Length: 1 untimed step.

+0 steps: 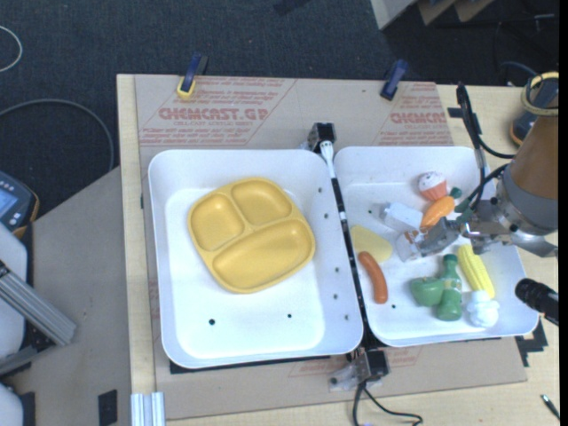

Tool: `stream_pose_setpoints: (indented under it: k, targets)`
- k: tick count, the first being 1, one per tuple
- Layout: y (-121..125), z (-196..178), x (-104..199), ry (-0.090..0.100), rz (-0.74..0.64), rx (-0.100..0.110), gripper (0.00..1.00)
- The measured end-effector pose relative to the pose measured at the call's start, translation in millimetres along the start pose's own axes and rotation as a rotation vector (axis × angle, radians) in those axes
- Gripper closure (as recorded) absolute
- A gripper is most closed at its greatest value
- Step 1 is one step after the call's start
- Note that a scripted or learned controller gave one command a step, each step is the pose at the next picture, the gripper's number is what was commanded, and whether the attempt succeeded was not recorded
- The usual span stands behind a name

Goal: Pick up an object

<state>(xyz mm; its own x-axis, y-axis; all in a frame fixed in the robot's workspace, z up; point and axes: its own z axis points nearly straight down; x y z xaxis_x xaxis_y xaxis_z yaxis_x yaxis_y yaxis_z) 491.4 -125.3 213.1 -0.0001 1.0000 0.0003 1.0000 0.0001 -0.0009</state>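
My gripper point(406, 232) hangs low in the right bin point(355, 162), reaching in from the right. Its two grey fingers point(398, 213) stand apart, open, and I see nothing held between them. An orange carrot point(437, 210) lies right beside the upper finger. A flat yellow piece point(369, 241) lies just left of the fingertips. Below it is a red-orange sausage point(374, 276). A green item point(440, 292), a yellow corn cob point(476, 269) and a small white item point(484, 311) lie at the front right, under the wrist. A white and red piece point(431, 183) sits behind the carrot.
The left bin point(169, 238) holds a yellow divided plate point(251, 233). A black ridge with clips point(337, 211) divides the two bins. Cables point(470, 131) run down the arm over the right bin's back corner.
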Motion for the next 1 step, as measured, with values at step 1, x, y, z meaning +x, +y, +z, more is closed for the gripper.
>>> stream_pose_setpoints:
  k: [1]
  targets:
    - [0.7, -10.7, -0.1, -0.001, 0.000, -0.003, 1.00]
